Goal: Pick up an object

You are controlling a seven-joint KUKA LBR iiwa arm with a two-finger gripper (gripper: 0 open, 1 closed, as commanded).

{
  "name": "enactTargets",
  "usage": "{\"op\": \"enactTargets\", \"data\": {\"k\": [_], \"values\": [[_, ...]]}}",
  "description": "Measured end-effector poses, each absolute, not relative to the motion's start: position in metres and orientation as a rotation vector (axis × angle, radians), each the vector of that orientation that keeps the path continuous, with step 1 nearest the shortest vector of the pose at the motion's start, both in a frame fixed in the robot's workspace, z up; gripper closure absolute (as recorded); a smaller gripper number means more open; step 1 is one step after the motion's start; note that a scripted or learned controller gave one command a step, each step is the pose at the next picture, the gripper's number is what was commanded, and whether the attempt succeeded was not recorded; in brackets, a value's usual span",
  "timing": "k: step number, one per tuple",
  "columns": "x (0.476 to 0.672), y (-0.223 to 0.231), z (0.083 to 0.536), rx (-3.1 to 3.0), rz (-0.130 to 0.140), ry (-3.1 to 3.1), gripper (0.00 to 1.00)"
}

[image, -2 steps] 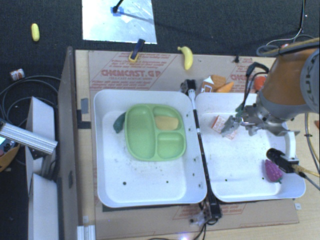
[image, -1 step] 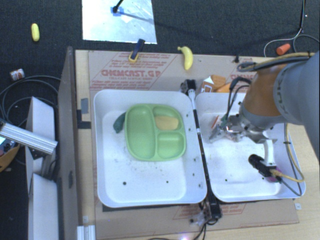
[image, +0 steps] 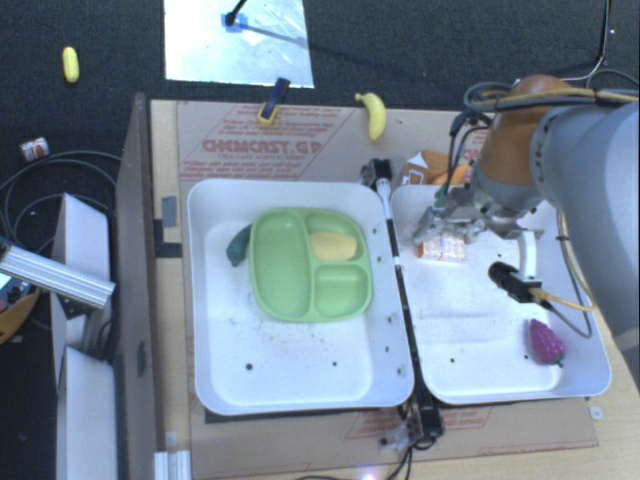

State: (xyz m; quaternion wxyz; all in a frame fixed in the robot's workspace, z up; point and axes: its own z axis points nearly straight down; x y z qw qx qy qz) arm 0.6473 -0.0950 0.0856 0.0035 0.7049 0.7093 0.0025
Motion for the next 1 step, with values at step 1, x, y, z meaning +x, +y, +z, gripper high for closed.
{"op": "enactTargets", "data": {"k": [1], "values": [[0.6454, -0.0950, 0.0959, 2.212, 0.007, 2.225, 1.00]]}}
